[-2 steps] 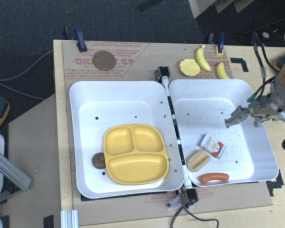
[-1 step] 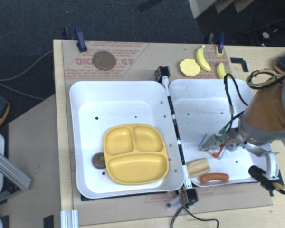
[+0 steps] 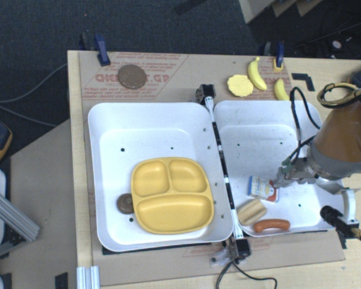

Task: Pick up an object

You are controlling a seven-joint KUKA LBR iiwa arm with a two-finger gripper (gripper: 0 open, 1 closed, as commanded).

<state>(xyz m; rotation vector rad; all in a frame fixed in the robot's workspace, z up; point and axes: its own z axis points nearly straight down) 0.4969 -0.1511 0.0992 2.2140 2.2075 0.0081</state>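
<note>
Reaching into the right bin (image 3: pixel 246 116), hand (image 3: pixel 281 179) over a small carton (image 3: pixel 261 189); finger state cannot be told. Bread roll (image 3: pixel 251 211) and sausage (image 3: pixel 271 226) nearby.

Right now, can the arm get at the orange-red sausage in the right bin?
Probably yes. The orange-red sausage lies uncovered near the right white bin's front edge, close below the gripper; only the tan bread roll crowds its left end.

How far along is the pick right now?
Nothing looks lifted. The end effector is down in the right bin, beside the small packet. The bread roll and hot dog lie on the bin floor. Grasping and lifting remain.
</note>
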